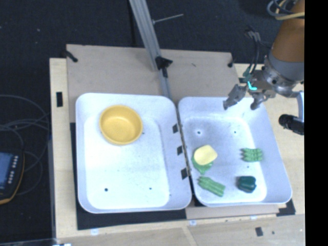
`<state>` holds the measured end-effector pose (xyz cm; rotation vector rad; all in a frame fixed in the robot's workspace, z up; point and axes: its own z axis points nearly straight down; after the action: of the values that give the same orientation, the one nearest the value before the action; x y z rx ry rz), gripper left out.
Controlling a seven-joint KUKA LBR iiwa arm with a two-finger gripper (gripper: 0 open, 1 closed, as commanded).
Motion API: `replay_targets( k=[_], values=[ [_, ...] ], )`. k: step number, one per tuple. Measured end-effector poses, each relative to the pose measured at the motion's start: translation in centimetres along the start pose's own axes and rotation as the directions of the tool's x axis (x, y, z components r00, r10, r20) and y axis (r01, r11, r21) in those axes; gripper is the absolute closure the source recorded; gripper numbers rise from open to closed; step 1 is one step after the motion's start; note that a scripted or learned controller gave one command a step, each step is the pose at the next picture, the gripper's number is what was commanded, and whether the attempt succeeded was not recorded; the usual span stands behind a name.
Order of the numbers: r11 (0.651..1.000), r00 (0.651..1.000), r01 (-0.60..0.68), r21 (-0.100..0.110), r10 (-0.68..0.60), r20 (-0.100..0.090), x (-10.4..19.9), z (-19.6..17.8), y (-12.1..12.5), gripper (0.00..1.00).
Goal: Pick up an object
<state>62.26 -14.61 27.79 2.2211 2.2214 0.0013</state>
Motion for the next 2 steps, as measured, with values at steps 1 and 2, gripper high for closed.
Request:
replay_targets(
  k=[1, 2],
  values=[
    [1.0, 1.0, 0.0, 0.0, 0.0, 0.0, 0.0, 0.0, 0.0, 0.0],
    [1.0, 1.0, -0.001, 0.005, 0.001, 0.001, -0.3, 6.1, -0.6, 0.0]
  ],
)
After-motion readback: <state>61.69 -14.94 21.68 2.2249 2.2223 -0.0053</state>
